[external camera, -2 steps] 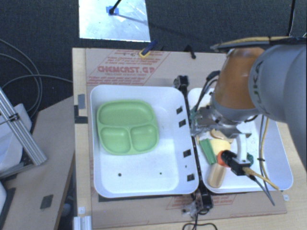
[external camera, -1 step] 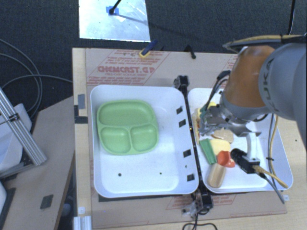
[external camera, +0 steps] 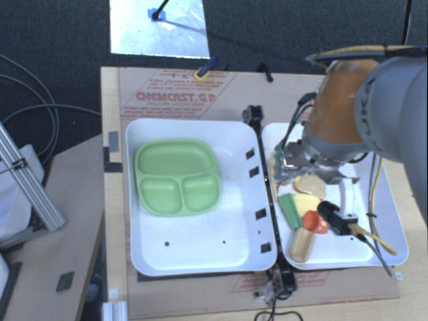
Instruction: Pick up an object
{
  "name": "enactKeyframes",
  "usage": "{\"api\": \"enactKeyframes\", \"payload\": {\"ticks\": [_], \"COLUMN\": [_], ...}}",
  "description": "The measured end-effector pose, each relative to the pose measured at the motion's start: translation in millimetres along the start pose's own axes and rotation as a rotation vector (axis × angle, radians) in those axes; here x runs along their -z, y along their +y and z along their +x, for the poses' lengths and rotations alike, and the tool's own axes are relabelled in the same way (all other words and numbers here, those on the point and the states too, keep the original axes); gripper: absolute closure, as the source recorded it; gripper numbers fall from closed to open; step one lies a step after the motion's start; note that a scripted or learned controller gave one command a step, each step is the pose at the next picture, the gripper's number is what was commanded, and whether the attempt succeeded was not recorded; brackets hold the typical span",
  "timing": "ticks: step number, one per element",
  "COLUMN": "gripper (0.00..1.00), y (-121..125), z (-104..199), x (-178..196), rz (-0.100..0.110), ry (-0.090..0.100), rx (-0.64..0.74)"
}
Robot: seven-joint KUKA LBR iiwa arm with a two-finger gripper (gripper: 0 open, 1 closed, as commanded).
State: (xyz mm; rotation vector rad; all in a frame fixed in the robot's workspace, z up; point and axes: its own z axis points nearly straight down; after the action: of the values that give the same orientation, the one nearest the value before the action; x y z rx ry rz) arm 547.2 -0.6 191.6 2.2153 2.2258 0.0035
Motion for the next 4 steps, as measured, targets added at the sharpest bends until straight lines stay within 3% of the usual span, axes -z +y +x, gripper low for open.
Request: {"api": "enactKeyframes", "payload": {"ticks": [1, 2, 3, 4], "gripper": [1.00, 1.00, 0.00, 0.00], "y": [13, 1, 2, 10], "z": [-85, -37, -39, -97], "x": [43, -10, -7, -109], "rz": [-0.005, 0.005, 0.001, -0.005], "ry": [-0.005, 0.001, 0.000, -0.002], "rx": [-0.010, 0.002, -0.002, -0.007]}}
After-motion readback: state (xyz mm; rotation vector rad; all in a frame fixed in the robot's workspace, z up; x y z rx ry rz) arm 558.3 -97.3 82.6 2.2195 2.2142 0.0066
